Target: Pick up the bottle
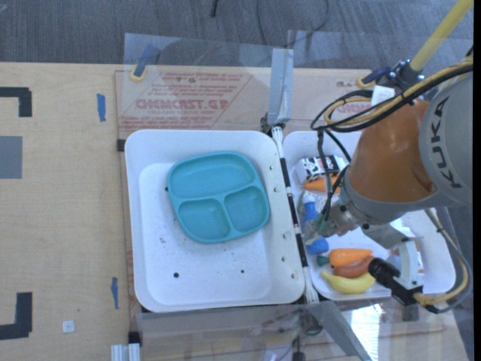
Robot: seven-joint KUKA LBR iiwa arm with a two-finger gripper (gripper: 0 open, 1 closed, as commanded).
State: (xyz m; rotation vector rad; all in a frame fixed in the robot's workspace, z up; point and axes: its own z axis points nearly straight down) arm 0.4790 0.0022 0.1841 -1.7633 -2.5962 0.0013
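Bottle: clear body, blue cap, lying in the right bin at centre-right of frame, against its left wall. Jaws hidden under the arm; state cannot be told.

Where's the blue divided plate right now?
The blue plate lies flat in the left bin, toward its upper middle, across the divider from the right bin where the arm is reaching.

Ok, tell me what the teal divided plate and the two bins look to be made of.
The teal divided plate looks like moulded plastic with a smooth satin finish: one even colour, rounded compartment ridges. The left bin and right bin look like white plastic, matte and speckled with dark marks; it could be coated metal.
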